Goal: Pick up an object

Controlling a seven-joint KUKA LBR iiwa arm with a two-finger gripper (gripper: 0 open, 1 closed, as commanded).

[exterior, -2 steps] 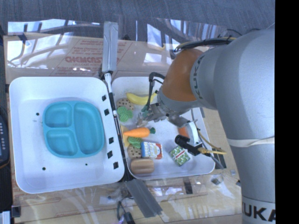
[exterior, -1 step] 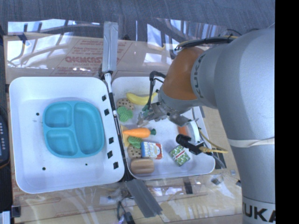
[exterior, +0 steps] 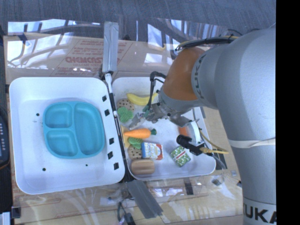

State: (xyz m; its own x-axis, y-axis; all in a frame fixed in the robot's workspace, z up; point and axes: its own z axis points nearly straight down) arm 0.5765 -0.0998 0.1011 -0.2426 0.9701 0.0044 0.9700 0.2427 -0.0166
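Note:
The right bin [exterior: 206, 165] holds several toy foods. A yellow banana [exterior: 137, 98] lies at its back, with a green leafy piece [exterior: 124, 114] to the left of it. In the middle lies an orange carrot [exterior: 137, 133], and in front of that a small white carton [exterior: 151, 150] and a brown bread roll [exterior: 142, 166]. A green carton [exterior: 180, 156] sits at the front right. My gripper [exterior: 139, 119] reaches down into this bin, between the leafy piece and the carrot, just above the carrot. Nothing shows held in it.
In the left bin [exterior: 23, 172] lies a blue divided plate [exterior: 74, 128]. A ridge with black clips [exterior: 111, 132] separates the two bins. The grey arm [exterior: 234, 88] covers the right bin's back right part. A small orange piece [exterior: 183, 130] lies beside the wrist.

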